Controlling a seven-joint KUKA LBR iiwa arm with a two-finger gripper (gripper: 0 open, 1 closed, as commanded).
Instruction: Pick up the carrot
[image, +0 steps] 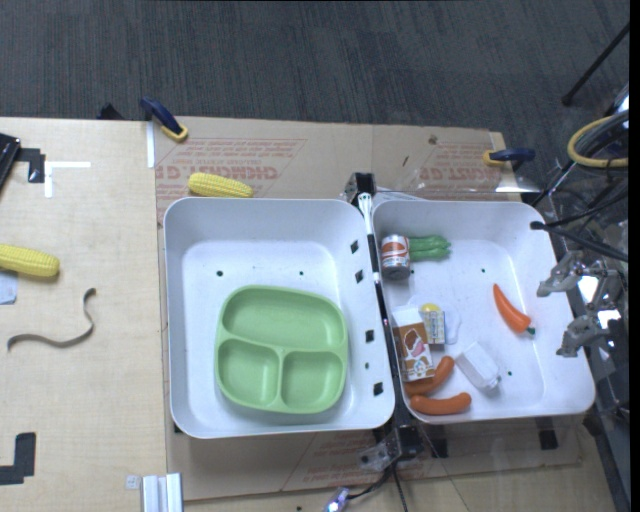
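carrot (511, 308) in right bin (520, 225), end effector (578, 300) just beside

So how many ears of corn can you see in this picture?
2. One ear of corn lies on the cardboard just above the left bin. The other ear of corn lies on the bench at the far left edge, partly cut off.

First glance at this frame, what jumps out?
The pale green three-compartment plastic plate lying in the left white bin dominates. In the right white bin the small orange carrot lies near the right wall, apart from a clutter of two sausages, a little can and packets along the left side. The metal two-finger gripper sits at that bin's right edge, off the carrot.
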